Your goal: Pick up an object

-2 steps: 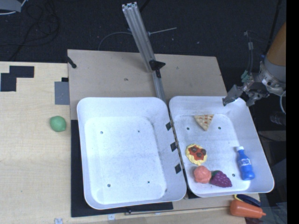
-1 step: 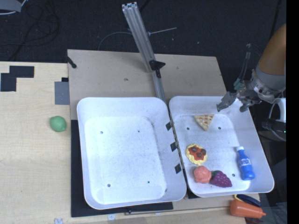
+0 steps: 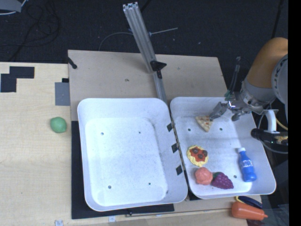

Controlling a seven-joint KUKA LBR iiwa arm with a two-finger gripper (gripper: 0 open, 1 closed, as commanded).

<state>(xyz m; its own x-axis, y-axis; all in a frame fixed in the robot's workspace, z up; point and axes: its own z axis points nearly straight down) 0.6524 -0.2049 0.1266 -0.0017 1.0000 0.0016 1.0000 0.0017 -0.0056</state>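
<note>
Step in hand, by my judgement: the approach, nothing lifted yet. Nearest the camera in the right bin lie the purple grapes, a pink lump and a blue bottle; behind them a small pizza. Farther back the pizza slice lies just beside the gripper (spread apart, apparently empty). The arm slants down from the bin's far right corner. Next: centre over the slice, descend, close.

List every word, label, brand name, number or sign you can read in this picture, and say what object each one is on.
No text can be read anywhere in this view.
Small blue plastic bottle with a white cap: a pale label patch shows, too small and blurred to read.
Round yellow toy pizza with red toppings: markings are toppings, not lettering.
</note>
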